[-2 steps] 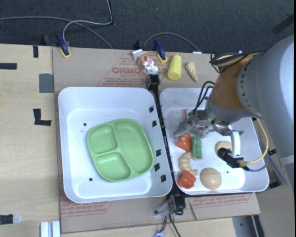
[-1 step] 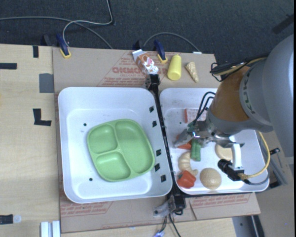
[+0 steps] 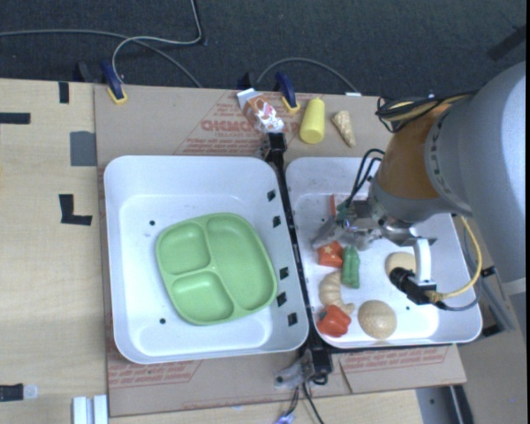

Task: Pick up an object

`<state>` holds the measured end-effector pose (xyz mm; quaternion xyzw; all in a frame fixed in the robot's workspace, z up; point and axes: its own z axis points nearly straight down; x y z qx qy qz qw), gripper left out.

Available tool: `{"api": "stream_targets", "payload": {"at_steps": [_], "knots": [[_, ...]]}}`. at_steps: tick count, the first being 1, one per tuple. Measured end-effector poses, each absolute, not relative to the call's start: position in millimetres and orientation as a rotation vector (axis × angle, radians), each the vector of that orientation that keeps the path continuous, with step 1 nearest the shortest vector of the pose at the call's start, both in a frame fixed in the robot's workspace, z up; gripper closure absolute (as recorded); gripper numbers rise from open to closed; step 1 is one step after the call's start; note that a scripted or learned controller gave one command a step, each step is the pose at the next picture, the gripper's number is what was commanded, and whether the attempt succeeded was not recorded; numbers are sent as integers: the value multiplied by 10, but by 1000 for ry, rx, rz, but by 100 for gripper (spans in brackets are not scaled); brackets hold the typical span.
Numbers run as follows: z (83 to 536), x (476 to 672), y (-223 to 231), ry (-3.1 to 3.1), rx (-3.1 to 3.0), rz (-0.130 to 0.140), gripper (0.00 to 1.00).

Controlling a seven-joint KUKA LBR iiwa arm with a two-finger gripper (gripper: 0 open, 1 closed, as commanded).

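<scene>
Arm: you see the grey arm (image 3: 477, 148) with its orange band (image 3: 411, 162) reaching in from the right over the right bin (image 3: 464, 325).
Gripper: your gripper (image 3: 340, 230) hangs low over the near-left part of that bin, just above the toy food.
Fingers: you cannot tell how far apart they are, or whether anything sits between them.
Green piece: the green item (image 3: 351, 268) lies just below the gripper, its long axis running roughly top to bottom in the view.
Neighbours: an orange-red piece (image 3: 330, 254) touches its left side; a pale curved piece (image 3: 330, 288), a red piece (image 3: 334, 321) and a tan round piece (image 3: 377, 318) lie nearer you.
Left bin: the left bin (image 3: 132, 184) holds a green divided plate (image 3: 215, 268).
</scene>
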<state>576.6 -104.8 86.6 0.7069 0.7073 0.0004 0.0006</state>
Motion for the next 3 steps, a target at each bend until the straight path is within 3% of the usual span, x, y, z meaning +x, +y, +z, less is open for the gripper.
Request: {"api": "stream_targets", "payload": {"at_steps": [1,2,3], "knots": [[863,5461,-955,2218,2218,3,0],[858,5676,-1040,2223,2220,1,0],[959,5680,-1053,2220,2218,0,100]]}}
